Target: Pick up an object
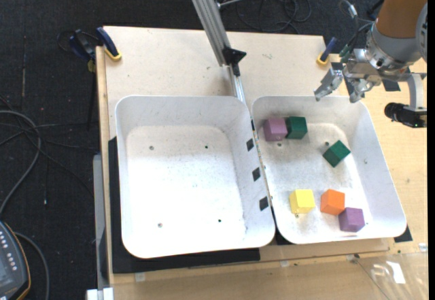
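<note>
My gripper [342, 90] hangs open above the far edge of the right bin [380, 176], with nothing between its fingers. Below it in that bin lie several blocks. A purple block [274, 128] touches a green block [296, 127] at the far left. A second green block [336, 153] sits tilted near the middle. At the near end a yellow block [302, 201], an orange block [332, 202] and a second purple block [351, 219] lie close together.
The left bin [136, 122] stands beside the right one, their rims meeting in the middle. A slanted metal rail [207, 9] runs from the top down to the bins' far junction. Yellow-handled clamps [109, 45] grip the bench's far corners.
</note>
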Controlling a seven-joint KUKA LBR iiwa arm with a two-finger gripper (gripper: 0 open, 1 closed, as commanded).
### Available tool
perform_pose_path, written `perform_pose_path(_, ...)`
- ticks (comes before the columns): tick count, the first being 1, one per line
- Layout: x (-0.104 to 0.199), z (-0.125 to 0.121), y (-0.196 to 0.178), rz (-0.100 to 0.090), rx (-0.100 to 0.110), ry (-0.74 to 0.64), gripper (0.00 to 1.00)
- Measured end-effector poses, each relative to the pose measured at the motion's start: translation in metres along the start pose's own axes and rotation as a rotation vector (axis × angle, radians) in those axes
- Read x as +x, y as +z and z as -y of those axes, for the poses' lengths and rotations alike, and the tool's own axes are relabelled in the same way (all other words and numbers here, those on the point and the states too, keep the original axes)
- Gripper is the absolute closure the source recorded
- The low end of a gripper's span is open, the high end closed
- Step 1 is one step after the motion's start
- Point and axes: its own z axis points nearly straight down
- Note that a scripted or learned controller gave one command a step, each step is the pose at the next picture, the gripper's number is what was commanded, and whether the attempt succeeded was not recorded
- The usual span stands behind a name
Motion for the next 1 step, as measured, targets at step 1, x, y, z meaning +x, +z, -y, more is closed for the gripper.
perform_pose_path(1,0.0216,-0.0062,0.1178,-0.001,-0.001,0.004,0.00)
